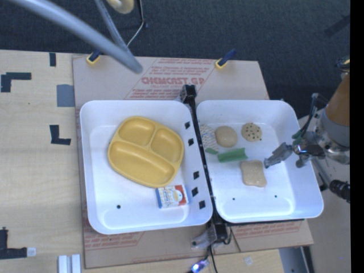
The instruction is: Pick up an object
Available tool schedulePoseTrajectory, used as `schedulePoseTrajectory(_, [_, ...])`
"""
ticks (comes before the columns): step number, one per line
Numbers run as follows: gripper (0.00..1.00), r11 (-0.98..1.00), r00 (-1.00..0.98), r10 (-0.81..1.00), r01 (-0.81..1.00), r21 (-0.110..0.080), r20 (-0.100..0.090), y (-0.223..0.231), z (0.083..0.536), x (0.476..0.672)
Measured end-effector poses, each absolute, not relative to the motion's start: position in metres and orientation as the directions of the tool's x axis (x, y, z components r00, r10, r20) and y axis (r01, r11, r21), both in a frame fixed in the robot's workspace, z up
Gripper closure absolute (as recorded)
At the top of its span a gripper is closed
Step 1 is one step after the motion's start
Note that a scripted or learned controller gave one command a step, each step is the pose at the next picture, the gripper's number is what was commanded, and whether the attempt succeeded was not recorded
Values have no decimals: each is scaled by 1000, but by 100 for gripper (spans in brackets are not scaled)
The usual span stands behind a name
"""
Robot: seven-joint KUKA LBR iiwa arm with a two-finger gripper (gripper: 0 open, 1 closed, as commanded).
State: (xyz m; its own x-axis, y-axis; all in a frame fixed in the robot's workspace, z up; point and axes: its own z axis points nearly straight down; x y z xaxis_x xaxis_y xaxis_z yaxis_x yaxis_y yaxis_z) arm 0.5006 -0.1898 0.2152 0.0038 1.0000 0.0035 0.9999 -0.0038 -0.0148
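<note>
Hovering gripper (pixel 277 154) nears a lumpy (beige) slab (pixel 253 173).

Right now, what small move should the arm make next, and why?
Probably ease the pincer left and down over the beige slab. It sits at the right bin's right side, nothing between its fingers, and the slab lies nearest.

Glossy yellow plastic tray (pixel 147 151) in smooth white plastic bin (pixel 94 152)
</note>
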Motion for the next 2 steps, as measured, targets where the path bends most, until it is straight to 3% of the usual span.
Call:
schedulePoseTrajectory(1, [0,1,-1,1000,1000,-2,0,-189,222,504])
schedulePoseTrajectory(2, [0,0,0,1000,1000,-6,1,-190,159,498])
